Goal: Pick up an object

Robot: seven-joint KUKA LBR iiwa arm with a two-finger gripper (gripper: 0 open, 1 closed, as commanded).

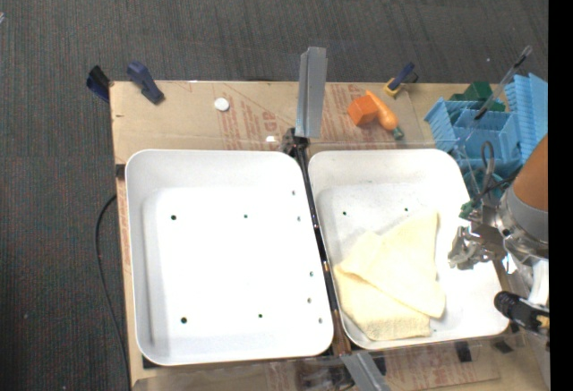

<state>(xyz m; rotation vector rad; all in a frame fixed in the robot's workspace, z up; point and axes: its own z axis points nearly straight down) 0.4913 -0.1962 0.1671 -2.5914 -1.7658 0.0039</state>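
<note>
Gripper [467, 246] hangs at the right rim of the right bin [376, 167], low over the bin's edge, with the grey arm [537, 219] and its orange band rising off the view's right side. Whether its tips are spread or closed I cannot tell; the metal parts are too tangled and small to read, and nothing visibly sits between them. The pale yellow cloth [398, 277] lies folded on the bin floor, just left of the gripper, its near corner close to the tool. A good pick probably means shifting left over a raised fold and coming straight down, since flat cloth gives little to pinch. The left bin [143, 201] sits beside it, touching along the middle. Both rest on cardboard [188, 116], with an orange object [370, 110], blue clamps [143, 80] and a blue rack [474, 125] behind, on dark carpet [224, 4].
</note>
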